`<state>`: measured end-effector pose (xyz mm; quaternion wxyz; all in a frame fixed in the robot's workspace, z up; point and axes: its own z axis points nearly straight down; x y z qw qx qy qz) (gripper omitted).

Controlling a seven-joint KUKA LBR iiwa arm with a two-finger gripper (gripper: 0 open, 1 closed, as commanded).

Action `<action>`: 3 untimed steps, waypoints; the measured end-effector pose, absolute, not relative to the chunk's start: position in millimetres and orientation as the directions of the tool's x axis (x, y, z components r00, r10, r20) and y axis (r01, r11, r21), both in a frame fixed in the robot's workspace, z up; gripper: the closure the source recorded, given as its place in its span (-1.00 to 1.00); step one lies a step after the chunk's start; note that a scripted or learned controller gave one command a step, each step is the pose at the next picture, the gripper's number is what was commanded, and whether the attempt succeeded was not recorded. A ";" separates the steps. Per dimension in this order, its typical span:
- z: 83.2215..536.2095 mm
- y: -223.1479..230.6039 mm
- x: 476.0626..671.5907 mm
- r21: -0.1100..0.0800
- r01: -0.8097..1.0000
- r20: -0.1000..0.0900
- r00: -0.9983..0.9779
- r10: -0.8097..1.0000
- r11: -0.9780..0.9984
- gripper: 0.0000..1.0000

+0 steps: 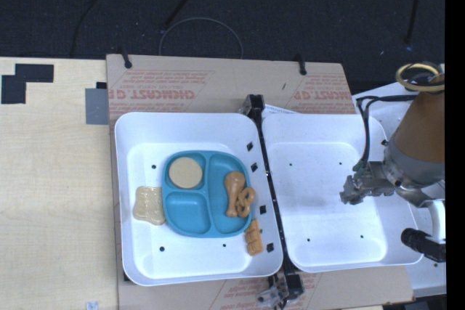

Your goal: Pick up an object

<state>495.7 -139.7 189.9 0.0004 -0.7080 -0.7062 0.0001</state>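
Observation:
A blue divided plate (190, 215) lies in the left bin (138, 128). A round tan disc (184, 172) sits in its upper left compartment and a brown pretzel-like piece (238, 194) in its right compartment. A pale toast-shaped piece (150, 205) lies on the bin floor against the plate's left edge. A small orange-brown piece (253, 237) lies just off the plate's lower right corner. My gripper (354, 192) hangs over the right part of the right bin (320, 258), far from all these objects, with nothing seen in it.
A black clip ridge (266, 185) runs between the two bins. Both bins rest on a brown cardboard sheet (218, 83) on the wooden bench. The arm's orange band (427, 128) and cables crowd the right edge.

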 end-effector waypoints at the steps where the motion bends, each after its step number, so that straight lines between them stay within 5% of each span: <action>1: 236.5 -148.4 500.3 0.001 1.000 0.000 0.000 1.000 0.000 1.00; 2: 261.1 -149.3 500.7 0.001 1.000 0.000 0.000 1.000 0.000 1.00; 3: 244.5 -96.2 511.7 -0.004 1.000 0.002 -0.003 1.000 0.003 1.00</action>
